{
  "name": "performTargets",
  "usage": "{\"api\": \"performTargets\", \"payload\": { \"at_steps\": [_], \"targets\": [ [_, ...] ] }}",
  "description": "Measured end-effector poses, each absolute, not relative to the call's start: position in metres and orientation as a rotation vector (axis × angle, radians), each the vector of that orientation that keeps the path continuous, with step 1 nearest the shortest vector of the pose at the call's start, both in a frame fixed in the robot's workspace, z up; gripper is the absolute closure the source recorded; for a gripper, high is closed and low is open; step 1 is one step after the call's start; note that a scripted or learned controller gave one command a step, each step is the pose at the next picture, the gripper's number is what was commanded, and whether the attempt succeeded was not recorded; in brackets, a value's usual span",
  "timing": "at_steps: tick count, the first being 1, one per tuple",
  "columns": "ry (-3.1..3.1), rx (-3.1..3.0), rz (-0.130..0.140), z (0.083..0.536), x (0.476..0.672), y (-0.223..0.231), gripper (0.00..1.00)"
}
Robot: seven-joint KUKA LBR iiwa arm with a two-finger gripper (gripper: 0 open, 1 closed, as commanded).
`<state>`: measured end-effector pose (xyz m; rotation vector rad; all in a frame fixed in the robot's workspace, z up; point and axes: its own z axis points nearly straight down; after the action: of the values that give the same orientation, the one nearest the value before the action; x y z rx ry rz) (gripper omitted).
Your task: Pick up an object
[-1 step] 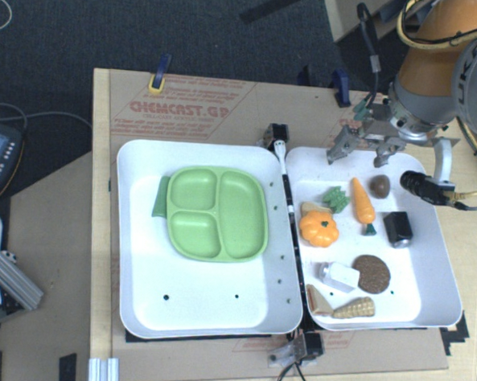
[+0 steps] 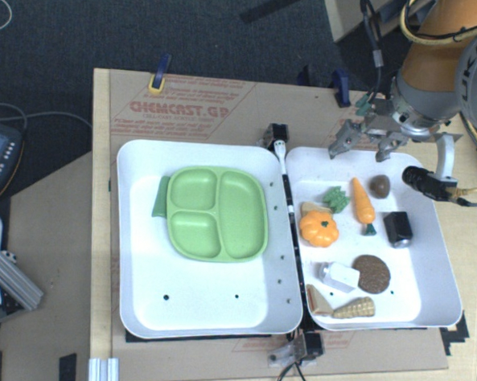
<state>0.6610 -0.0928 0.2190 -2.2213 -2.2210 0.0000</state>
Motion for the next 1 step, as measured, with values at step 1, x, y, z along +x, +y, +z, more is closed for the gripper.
{"api": "performTargets", "payload": {
  "at_steps": [1],
  "targets": [
    [-2.218, -2.217, 0.007, 0.1549, 0.6612, -0.0921, 0.0]
  ]
}}
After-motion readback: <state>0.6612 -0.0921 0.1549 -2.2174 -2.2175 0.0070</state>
